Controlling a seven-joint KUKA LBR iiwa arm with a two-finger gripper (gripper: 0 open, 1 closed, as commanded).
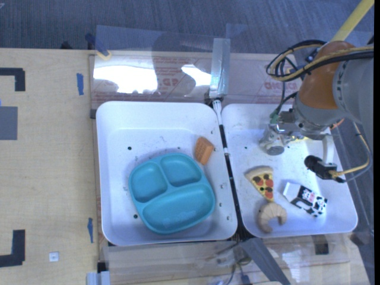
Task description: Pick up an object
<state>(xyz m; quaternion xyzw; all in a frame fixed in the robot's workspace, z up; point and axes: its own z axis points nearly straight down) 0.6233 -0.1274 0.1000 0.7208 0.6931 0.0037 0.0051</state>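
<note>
Near the right bin's front edge lie a tan toy croissant, a black-and-white cow-patterned block and a pizza-slice toy. Farther back, open floor surrounds the gripper; its jaws' state is hard to make out.

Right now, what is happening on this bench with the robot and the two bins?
A grey arm with an orange band reaches in from the right, and its gripper is low over the upper part of the right bin. That bin holds a pizza slice, a croissant and a black-and-white toy; none of them is visibly held. The left bin holds a blue divided plate and a small orange piece.
</note>
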